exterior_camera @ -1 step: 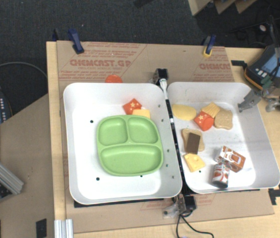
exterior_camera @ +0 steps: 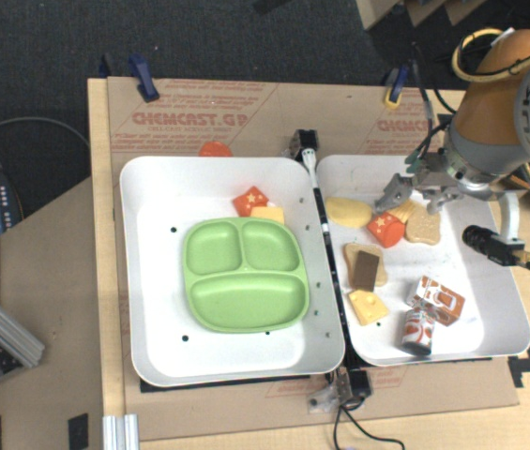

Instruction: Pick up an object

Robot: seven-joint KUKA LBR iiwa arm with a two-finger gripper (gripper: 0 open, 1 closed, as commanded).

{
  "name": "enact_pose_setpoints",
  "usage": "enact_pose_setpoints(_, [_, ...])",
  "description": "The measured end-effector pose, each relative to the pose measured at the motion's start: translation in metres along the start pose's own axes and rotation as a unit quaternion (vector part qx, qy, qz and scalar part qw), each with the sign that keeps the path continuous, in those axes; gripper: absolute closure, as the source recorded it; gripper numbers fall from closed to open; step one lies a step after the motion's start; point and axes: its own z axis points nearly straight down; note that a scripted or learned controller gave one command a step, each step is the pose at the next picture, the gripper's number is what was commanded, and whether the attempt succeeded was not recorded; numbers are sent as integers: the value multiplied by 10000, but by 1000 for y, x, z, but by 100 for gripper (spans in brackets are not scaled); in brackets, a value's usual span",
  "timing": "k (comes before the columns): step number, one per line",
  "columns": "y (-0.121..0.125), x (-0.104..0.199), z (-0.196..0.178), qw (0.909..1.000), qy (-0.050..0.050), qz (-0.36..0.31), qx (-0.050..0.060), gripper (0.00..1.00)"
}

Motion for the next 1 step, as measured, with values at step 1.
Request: enact_pose_setpoints(1, [-17,11,65,10000,-39,43,-51,0])
